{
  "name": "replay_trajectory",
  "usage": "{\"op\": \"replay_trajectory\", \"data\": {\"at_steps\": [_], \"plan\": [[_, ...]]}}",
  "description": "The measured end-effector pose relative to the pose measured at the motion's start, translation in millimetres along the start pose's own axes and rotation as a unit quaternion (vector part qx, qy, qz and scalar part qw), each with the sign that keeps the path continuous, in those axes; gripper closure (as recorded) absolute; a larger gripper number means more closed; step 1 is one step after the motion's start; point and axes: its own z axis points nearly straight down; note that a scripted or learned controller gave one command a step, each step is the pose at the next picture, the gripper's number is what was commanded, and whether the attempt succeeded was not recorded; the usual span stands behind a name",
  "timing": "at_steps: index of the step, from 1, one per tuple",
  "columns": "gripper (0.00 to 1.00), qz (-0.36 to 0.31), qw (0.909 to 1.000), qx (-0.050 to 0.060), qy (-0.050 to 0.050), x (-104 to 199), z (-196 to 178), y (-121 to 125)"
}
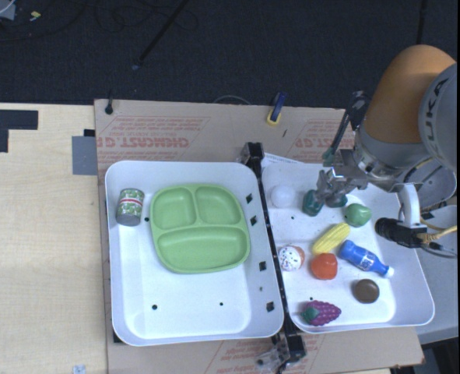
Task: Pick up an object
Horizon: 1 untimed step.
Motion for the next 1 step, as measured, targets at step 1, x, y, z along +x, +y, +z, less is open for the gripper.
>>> {"op": "replay_trajectory", "data": {"at_steps": [1], "plan": [[1.00,0.000,1.0000,0.000,0.000,57.1,7.6,8.1]]}}
